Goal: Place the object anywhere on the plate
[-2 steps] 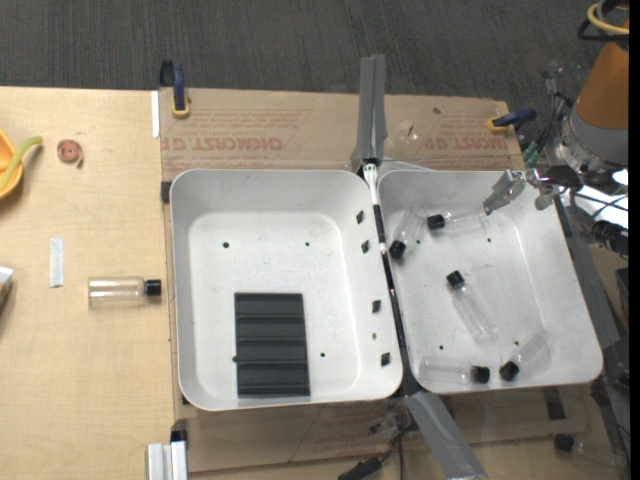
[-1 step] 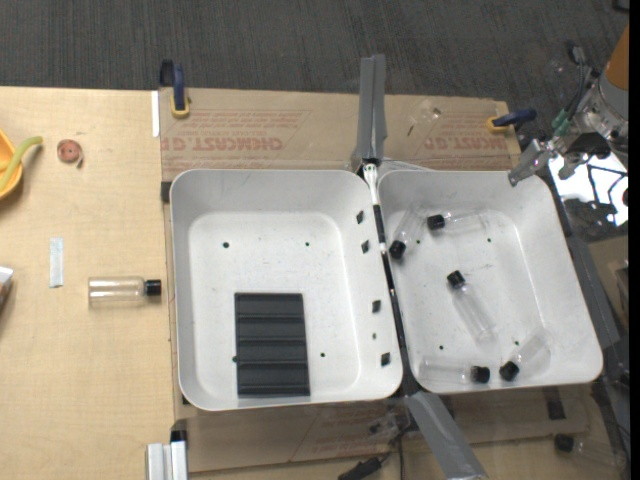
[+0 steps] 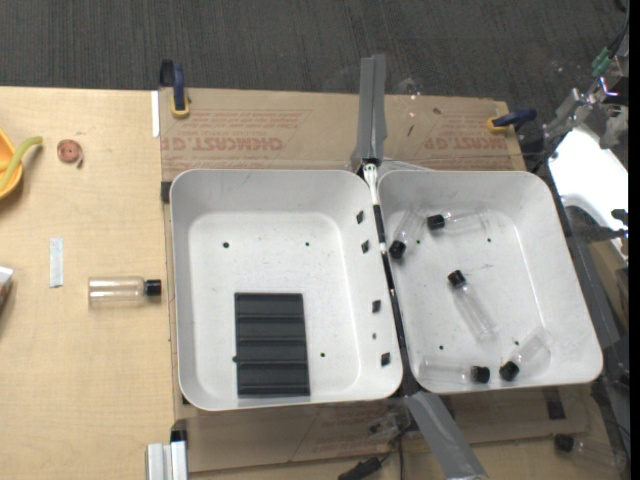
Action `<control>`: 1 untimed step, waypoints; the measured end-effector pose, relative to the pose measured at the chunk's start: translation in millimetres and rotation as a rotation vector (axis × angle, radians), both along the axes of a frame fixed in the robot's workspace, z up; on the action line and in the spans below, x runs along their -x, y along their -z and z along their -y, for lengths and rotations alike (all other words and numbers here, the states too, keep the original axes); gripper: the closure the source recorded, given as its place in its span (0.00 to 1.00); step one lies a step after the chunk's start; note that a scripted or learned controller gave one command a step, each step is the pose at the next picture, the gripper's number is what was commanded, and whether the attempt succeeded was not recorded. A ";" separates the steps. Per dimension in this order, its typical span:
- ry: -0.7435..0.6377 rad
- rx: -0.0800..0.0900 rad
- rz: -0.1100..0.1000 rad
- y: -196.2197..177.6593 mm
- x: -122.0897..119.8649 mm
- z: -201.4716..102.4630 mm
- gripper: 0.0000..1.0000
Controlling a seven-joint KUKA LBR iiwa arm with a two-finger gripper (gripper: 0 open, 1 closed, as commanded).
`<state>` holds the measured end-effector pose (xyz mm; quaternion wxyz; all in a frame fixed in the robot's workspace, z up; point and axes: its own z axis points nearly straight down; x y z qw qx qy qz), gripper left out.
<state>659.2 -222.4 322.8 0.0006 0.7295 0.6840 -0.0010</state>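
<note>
nothing on the plate yet; the pick is not begun

the claw's state cannot be told from this view, so no bottle can be said to be held; places below are reckoned from the right, the side from which the claw reaches in.

the right bin (image 3: 563, 230), nearest the claw's side of entry, holds several clear bottles with black caps; the middle bottle (image 3: 470, 304) lies slantwise on the open floor, well apart from the others; the top bottle (image 3: 458, 224) lies near the back wall; two bottles are in the front corner, the corner bottle (image 3: 528, 355) and a second, of which the black cap (image 3: 481, 374) is plain and the body hard to make out; another cap (image 3: 397, 250) sits against the divider, on the bin's far side from the claw.

the dark ridged plate (image 3: 270, 345) lies flat in the front of the left bin (image 3: 181, 218), farther from the claw, across the divider; its surface is bare.

by my judgement the task is at its start: choosing and gripping a bottle, carrying it over the divider, and setting it on the plate all remain; the middle bottle looks the easiest to take, having free space around it.

a stray bottle (image 3: 120, 288) lies on the bench outside the bins, farthest from the claw.
</note>
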 end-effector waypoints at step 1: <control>0.127 0.000 0.000 -55.1 -0.1 -71.3 0.00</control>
